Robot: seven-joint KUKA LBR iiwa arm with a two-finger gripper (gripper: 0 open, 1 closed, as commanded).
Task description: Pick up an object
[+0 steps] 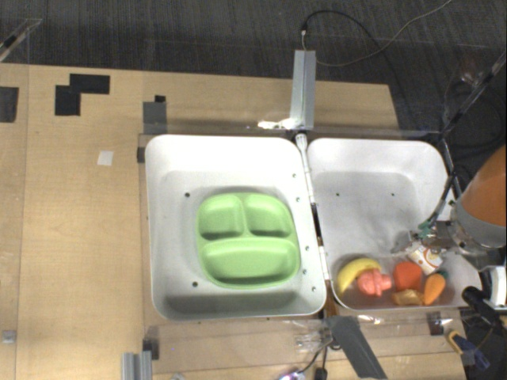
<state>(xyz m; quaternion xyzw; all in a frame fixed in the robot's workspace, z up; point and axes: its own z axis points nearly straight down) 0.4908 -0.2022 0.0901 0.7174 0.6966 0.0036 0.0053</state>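
Observation:
Toy foods lie bunched in the right bin's [372, 172] near corner: a yellow banana [356, 271], a pink piece [374, 284], a red tomato-like piece [408, 274], an orange carrot [434, 289] and a small orange-yellow piece [408, 297]. A small white and orange item [425, 257] sits just behind the tomato. My gripper [432, 240] reaches in from the right edge, low over the bin and right above that white item. The orange band of the arm [485, 196] is behind it.
A green divided plate [247, 237] lies in the middle of the left bin [170, 212]. A metal post [303, 89] stands behind the wall between the bins. Cables run along the right bin's far side and right edge.

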